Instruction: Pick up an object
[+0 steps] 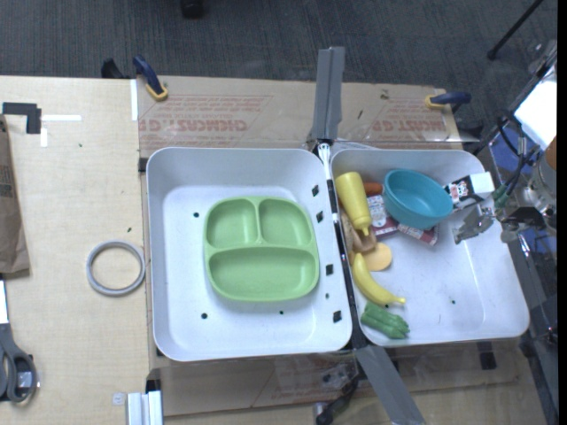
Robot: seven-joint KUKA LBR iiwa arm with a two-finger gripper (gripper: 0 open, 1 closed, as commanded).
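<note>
Right bin [496,312]: blue bowl [417,197], yellow bottle [353,198], banana [371,279] and green pepper [385,321] along its left side; gripper [472,222] just right of bowl, finger spread indiscernible; left bin [168,264]: green divided plate [260,249].

Blue bowl [417,197], perhaps tilted, right bin, among clutter.

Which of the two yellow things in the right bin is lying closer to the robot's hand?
The yellow bottle, lying at the bin's upper left beside the blue bowl; the banana lies lower down, farther from the hand.
</note>
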